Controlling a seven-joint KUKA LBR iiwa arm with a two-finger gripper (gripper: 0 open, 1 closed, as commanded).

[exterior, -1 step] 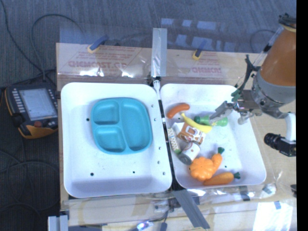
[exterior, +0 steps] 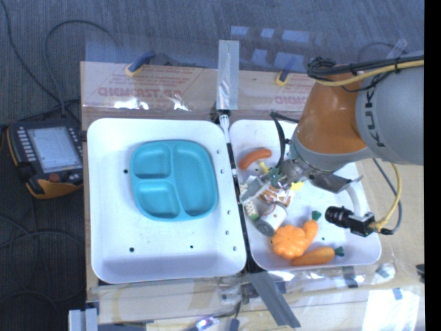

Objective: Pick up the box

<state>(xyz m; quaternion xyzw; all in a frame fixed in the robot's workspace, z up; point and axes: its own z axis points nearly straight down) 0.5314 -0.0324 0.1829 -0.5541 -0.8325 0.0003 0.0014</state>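
The box (exterior: 273, 196), small with brown and white print, lies tilted near the middle of the right bin (exterior: 365, 250), among other items. My gripper (exterior: 281, 176) reaches down from the grey and orange arm (exterior: 337, 119) right above the box's upper edge. The wrist hides much of the gripper, and I cannot make out whether it touches the box.
Around the box lie an orange sausage (exterior: 253, 156), a white cylinder (exterior: 273, 220), an orange pumpkin (exterior: 290, 241) and two carrots (exterior: 313, 256). The left bin (exterior: 110, 254) holds a blue divided plate (exterior: 172, 179). A teach pendant (exterior: 45, 158) sits on the floor at the left.
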